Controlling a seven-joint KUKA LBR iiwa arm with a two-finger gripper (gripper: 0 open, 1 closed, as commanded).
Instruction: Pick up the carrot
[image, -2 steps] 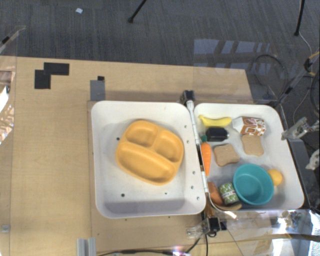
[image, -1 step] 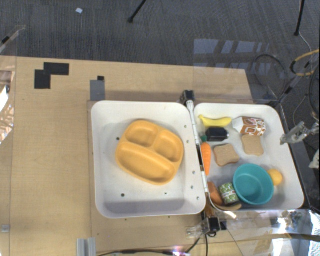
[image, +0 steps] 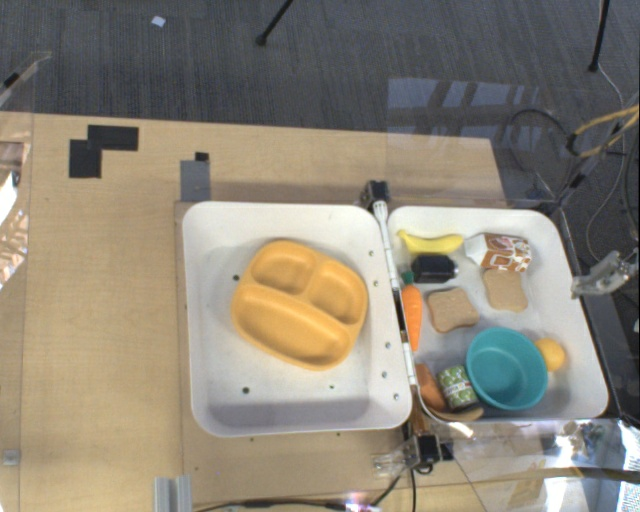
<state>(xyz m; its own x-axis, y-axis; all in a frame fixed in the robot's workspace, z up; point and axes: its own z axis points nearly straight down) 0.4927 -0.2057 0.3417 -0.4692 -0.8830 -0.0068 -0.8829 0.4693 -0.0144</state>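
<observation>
Pale wooden table (image: 100, 330) carries two shallow white plastic bins, with dark carpet beyond. The slim orange plastic carrot (image: 410, 317) is smooth and tapered. It lies lengthwise in the right bin (image: 566, 262), hard against the wall up and to the left of the round teal plastic bowl (image: 507, 368), with its narrow tip towards that bowl's side of the bin. A flat brown toy bread slice (image: 453, 310) sits between the carrot and the bowl, just above the bowl's rim. A curved yellow toy banana (image: 432, 241) lies farther above the bowl. Left of the bowl, in the other bin (image: 200, 300), rests a glossy yellow divided plate (image: 300, 302). The grey hand (image: 600, 277) shows up and right of the bowl, well apart from the carrot; I cannot tell whether it is wide or narrow.
</observation>
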